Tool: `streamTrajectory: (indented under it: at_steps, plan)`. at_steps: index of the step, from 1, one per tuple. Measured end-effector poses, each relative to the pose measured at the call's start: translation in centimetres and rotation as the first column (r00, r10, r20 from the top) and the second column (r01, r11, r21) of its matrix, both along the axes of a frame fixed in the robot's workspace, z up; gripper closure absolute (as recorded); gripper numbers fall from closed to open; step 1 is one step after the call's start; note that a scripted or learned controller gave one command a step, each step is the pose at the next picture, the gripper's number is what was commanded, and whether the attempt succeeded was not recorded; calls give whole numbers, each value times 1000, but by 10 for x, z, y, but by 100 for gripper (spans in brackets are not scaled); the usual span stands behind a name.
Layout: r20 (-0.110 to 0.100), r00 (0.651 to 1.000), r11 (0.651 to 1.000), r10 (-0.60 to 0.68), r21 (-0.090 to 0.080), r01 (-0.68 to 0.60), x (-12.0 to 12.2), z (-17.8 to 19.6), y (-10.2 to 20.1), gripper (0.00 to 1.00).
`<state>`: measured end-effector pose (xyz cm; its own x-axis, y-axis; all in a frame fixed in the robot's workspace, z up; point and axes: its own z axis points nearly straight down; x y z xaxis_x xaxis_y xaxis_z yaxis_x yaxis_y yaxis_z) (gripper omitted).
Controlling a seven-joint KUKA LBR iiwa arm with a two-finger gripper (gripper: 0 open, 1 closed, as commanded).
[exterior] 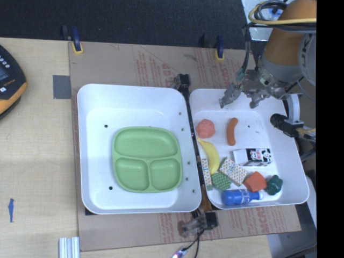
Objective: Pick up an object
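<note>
My gripper [239, 101] hangs over the back edge of the right bin [293, 160], open, with nothing between its two spread fingers. Below it in that bin lie a pink ball [205, 128] and a brown sausage [231, 130], both apart from the fingers. Nearer the front are a yellow banana [210, 155], a small white printed box [252, 156], a patterned flat pack [234, 171], a green piece [220, 181], an orange block [255, 181], a dark green object [274, 185] and a blue bottle [239, 198].
The left bin [94, 144] holds a light green divided plate [146, 159]. A black clip [184, 81] sits where the bins meet at the back. A yellow and black device [8, 85] lies at the far left of the bench.
</note>
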<state>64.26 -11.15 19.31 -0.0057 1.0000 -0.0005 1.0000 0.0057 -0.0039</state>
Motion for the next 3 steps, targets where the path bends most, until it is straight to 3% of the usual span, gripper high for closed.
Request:
streamTrajectory:
  at_steps: [1,2,3]
  plan:
    - [-3,1000,1000,-1,-1,1,-12,-103,-16,0]
    - [-1,1000,1000,0,0,0,-15,-101,6,0]
    - [-3,1000,1000,2,-1,-2,-15,-91,5,100]
